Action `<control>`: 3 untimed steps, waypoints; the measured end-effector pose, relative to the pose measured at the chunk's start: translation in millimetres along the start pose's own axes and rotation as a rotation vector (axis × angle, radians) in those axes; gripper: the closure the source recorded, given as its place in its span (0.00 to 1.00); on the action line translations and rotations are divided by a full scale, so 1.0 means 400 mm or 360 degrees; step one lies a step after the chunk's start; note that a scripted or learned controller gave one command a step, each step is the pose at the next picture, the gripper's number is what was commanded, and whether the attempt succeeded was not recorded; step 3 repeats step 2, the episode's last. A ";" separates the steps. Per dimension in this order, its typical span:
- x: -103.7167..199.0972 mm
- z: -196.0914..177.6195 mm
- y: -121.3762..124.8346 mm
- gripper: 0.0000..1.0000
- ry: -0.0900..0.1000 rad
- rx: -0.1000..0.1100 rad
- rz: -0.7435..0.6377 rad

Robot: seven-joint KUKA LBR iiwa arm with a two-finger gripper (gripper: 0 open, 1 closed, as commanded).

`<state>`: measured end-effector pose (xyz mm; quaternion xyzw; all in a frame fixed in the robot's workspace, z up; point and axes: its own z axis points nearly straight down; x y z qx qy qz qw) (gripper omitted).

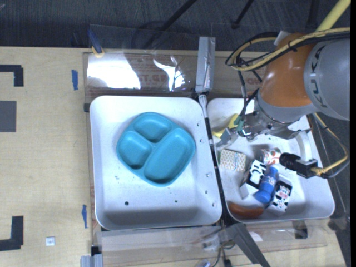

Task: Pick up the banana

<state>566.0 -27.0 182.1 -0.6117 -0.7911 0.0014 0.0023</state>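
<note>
1. Bottom of frame, right bin [325, 202]: clutter at its near end, with a blue bottle [266, 187], black-and-white packs and a brown item at the rim.
2. Mid frame: patterned pouch [232, 160] left of the clutter.
3. Further up: gripper [240, 128] at the bin's upper left; cannot tell its state.
4. Banana [227, 128]: yellow sliver just left of the gripper, long axis roughly left-right, mostly hidden.
5. Left bin: blue divided plate [156, 147].
</note>
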 end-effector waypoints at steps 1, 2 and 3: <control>-0.178 -0.002 0.046 0.00 -0.0005 -0.0008 -0.0043; -0.030 -0.019 -0.099 0.00 0.0000 -0.0002 -0.0196; -0.030 -0.019 -0.099 0.00 0.0000 -0.0002 -0.0196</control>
